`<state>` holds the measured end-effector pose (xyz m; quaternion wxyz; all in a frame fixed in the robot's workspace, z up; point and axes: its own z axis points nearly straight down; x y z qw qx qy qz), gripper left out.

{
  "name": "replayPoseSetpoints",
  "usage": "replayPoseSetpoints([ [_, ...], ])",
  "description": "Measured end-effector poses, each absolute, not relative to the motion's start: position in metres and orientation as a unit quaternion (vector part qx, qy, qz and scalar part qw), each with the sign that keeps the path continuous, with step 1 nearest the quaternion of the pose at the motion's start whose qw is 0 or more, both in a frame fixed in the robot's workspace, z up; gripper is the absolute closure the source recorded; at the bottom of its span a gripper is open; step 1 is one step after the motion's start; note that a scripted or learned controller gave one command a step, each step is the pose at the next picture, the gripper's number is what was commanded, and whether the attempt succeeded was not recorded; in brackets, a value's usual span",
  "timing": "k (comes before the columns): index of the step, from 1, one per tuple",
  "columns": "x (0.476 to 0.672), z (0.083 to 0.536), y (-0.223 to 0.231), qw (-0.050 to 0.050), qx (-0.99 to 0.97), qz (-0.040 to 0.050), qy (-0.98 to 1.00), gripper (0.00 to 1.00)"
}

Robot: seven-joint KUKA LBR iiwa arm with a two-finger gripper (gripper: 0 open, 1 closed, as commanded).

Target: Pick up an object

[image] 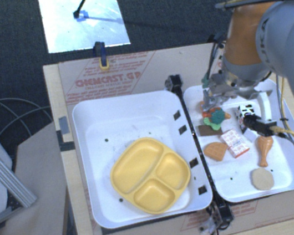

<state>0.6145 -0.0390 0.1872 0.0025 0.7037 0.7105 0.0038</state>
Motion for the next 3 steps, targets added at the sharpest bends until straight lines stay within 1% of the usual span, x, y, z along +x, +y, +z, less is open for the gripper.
replayPoseSetpoints([
  [1,0.543,0.116,-0.090,-0.003,0.709,-0.0038,0.705,1.00],
  [2,0.547,0.119,-0.086,0.000,0.707,0.0003,0.708,0.00],
  [3,0.509,0.084,-0.151,0.000,0.709,-0.0018,0.705,0.00],
])
